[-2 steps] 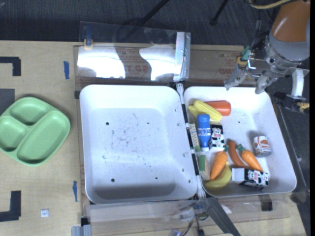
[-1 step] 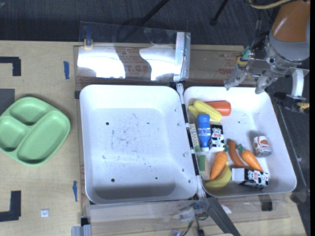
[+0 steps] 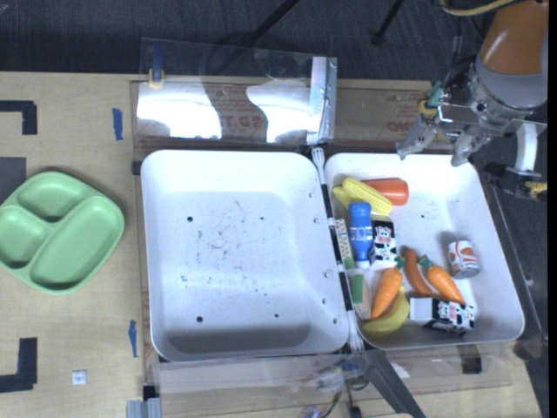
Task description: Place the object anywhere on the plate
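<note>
Camera view, left to right: the green plate [image 3: 59,231] lies at the bench's left edge, well apart from the right bin [image 3: 498,233], where a carrot [image 3: 386,292] and other toy items lie. My gripper [image 3: 434,145] hovers open and empty over that bin's far edge. I judge the pick not yet begun: next, descend onto one item and close.

plate [image 3: 59,231] left of bins | left bin [image 3: 165,233] beside right bin [image 3: 496,233] | claw [image 3: 432,149] above right bin's far edge

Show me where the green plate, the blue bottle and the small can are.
green plate [image 3: 78,242]: camera view, floor of its large compartment.
blue bottle [image 3: 359,230]: camera view, middle of its body.
small can [image 3: 463,258]: camera view, its side.
</note>
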Controlling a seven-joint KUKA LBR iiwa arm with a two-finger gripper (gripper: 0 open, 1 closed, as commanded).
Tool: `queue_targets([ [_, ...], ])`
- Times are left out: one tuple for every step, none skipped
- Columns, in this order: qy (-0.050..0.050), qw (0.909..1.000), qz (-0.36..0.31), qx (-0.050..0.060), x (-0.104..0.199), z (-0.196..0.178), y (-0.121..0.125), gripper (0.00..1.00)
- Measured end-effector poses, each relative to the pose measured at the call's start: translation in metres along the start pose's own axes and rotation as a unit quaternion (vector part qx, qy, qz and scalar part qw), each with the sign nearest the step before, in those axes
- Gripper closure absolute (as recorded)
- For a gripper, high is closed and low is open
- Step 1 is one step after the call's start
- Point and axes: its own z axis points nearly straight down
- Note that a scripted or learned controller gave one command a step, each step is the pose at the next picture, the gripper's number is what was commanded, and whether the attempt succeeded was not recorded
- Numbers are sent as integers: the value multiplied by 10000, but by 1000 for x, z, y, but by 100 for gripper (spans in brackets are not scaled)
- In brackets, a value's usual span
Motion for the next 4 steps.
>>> queue_targets([
  [-11,10000,-17,-15,1,-11,1,100],
  [9,9993,-377,15,75,80,-4,100],
  [10,9991,423,26,183,89,-54,100],
  [3,9973,730,10,253,67,1,100],
])
